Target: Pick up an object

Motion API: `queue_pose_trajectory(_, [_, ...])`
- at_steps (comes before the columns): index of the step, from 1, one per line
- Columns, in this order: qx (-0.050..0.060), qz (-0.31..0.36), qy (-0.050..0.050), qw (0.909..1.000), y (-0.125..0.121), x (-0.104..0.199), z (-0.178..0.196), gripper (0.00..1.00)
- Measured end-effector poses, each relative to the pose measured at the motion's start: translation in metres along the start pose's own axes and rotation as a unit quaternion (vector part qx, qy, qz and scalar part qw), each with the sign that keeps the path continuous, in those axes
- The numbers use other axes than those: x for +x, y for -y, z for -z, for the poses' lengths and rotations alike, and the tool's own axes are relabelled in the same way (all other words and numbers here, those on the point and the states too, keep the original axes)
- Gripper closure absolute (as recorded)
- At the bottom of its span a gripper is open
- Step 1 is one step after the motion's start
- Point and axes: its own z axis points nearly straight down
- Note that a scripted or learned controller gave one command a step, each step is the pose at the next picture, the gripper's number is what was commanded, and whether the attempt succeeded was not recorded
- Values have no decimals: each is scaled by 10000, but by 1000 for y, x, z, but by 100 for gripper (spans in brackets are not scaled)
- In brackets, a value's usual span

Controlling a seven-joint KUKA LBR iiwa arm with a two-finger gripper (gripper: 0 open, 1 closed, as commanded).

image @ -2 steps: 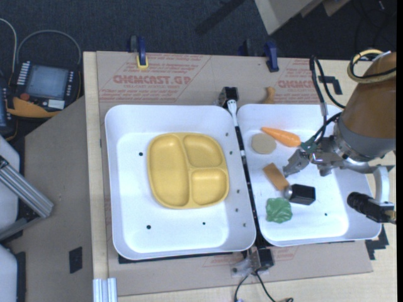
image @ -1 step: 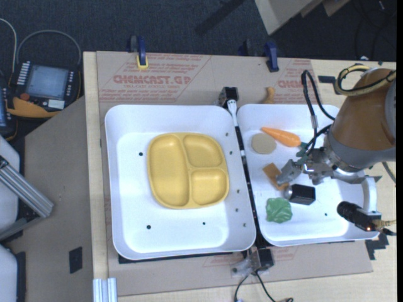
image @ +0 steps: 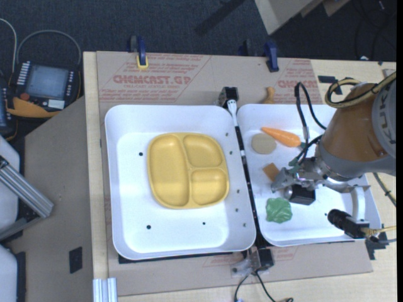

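White right bin [image: 315,231]: arm hides tool [image: 291,184] above green object [image: 278,210].

The arm [image: 362,128] is cut off by the right edge. Much of the right bin [image: 296,234] is hidden beneath it. Whether the jaws are open or closed cannot be told.

carrot [image: 281,136] orange, lying flat | beige disc [image: 264,144] beside it | brown block [image: 271,170] | green lump [image: 278,210]; right bin
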Motion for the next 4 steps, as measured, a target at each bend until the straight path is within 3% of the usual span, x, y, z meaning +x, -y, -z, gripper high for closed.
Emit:
queue_pose_trajectory(1, [-148,-11,70,9999,-8,-5,-19,0])
queue_pose_trajectory(2, [-22,-6,11,10000,-1,0,-19,100])
queue_pose_trajectory(4, [-32,11,10,10000,6,16,79,100])
